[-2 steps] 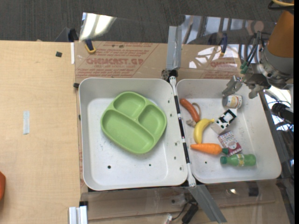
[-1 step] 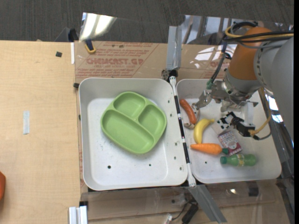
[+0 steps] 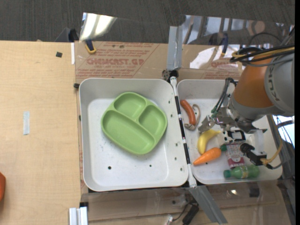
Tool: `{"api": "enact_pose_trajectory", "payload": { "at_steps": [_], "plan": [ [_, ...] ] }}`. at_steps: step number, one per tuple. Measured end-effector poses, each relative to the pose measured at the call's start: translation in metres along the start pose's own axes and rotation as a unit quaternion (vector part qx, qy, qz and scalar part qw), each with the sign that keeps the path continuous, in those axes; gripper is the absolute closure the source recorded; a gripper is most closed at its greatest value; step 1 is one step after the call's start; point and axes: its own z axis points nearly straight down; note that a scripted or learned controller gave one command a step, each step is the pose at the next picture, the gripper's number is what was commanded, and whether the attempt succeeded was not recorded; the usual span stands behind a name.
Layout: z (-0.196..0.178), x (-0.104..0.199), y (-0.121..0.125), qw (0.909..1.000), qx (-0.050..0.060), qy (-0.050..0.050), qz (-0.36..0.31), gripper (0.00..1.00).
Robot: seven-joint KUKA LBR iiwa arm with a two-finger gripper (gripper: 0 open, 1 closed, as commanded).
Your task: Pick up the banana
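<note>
While the grey arm w/ orange band [image 3: 253,86] reaches in from the right over the right bin, we see its end effector [image 3: 209,123] low in the right shallow white bin [image 3: 202,86], tips right at the upper end of the small yellow banana [image 3: 205,139]. Can't tell if it's wide or narrow: tips too small and cluttered, and we see nothing clearly held between them.

Banana lies in the right bin, left-centre, tilted, on the bin floor. Just below it, touching or nearly so, an orange carrot [image 3: 207,156] pointing lower-left. Up-left of the banana, near the bin's left wall, a red-orange sausage-shaped item [image 3: 189,113]. To the right of the banana, a black-and-white small object [image 3: 233,136], then a pink-labelled packet [image 3: 235,156], and a green plastic bottle [image 3: 241,173] lying flat along the bin's lower edge.

Left shallow white bin [image 3: 93,172] holds a green three-compartment plastic plate [image 3: 134,122], roughly centred, well apart from the banana.

Both bins sit on the light wooden desk [image 3: 37,125], w/ printed cardboard [image 3: 117,60] behind them.
</note>
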Motion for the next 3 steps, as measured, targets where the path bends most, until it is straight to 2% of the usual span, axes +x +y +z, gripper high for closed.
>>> {"api": "enact_pose_trajectory", "payload": {
  "at_steps": [1, 2, 3],
  "plan": [
    [0.001, 0.011, -0.064, 0.9994, 0.001, 0.0, -0.034, 0.0],
    [-0.007, 0.01, -0.064, 0.9995, 0.002, 0.0, -0.031, 1.0],
    [-0.1, 0.051, -0.013, 0.9996, 0.0, -0.001, 0.028, 1.0]
  ]
}}
